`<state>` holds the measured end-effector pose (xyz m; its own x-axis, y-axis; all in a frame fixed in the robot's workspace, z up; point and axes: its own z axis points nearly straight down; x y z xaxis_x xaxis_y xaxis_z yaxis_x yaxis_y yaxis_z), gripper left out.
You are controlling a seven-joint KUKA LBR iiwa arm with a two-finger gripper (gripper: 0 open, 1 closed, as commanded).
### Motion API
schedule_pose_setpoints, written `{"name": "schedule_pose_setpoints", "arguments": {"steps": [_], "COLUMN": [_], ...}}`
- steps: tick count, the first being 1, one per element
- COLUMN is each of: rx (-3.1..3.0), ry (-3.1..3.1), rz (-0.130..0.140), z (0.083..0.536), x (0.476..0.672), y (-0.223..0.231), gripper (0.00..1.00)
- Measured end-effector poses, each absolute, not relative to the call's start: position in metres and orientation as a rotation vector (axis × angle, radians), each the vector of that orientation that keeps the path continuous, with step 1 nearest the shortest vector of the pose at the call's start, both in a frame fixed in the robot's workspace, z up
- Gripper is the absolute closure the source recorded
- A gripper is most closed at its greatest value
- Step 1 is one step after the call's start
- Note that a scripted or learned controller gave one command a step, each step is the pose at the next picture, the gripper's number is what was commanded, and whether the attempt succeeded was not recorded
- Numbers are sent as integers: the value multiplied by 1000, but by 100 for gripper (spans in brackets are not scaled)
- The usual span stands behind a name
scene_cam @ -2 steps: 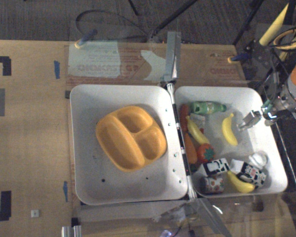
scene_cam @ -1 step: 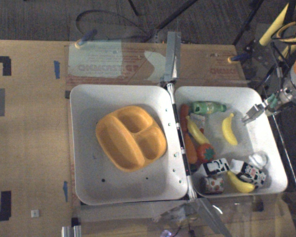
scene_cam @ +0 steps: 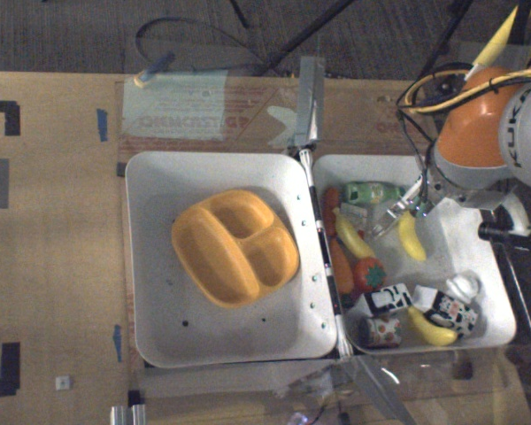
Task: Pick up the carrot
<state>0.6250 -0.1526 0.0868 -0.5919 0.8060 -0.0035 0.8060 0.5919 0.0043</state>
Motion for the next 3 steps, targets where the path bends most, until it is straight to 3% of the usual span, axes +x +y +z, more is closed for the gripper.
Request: {"name": "schedule_pose_setpoints", "arguments": {"steps": [1, 2, 3], "rx": [2060, 2398, 2395], "ry": [2377, 2030, 2028], "rz": [9, 1, 4], "z": [97, 86, 97], "x": [655, 609, 611], "y": [-207, -185, -186], "gripper": [0, 0, 100]}}
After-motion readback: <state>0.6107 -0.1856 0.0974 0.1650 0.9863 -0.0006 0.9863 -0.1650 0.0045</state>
